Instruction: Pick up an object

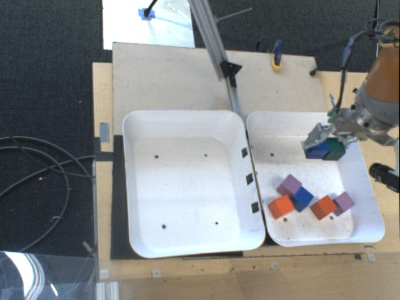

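**A:** Why was the gripper (324,144) placed over the far part of the right bin (375,227)?

**B:** It was judged that a pick was being attempted there. Two blocks were seen right at its tip: a dark blue block (317,151) and a green block (335,150), touching each other. The arm (382,89) was brought in from the right, above the bin's right wall.

**A:** Was either block held?

**B:** That could not be told. The fingers were merged with the grey wrist hardware, and whether they were spread or closed could not be made out. No block was clearly seen between them, so no hold could be claimed.

**A:** And the other objects?

**B:** They were left clustered near the bin's near wall, well apart from the gripper: a light purple block (289,184), an orange block (281,206), a blue block (303,198), a second orange block (324,207) and a second purple block (344,201). The left bin (134,230) was kept out of the action.

**A:** What else was hidden or cut off?

**B:** The arm was cropped at the right edge, so little beyond the orange band was shown. The far sides of the two blocks were covered by the gripper, and whether they rested on the bin floor or were lifted could not be decided.
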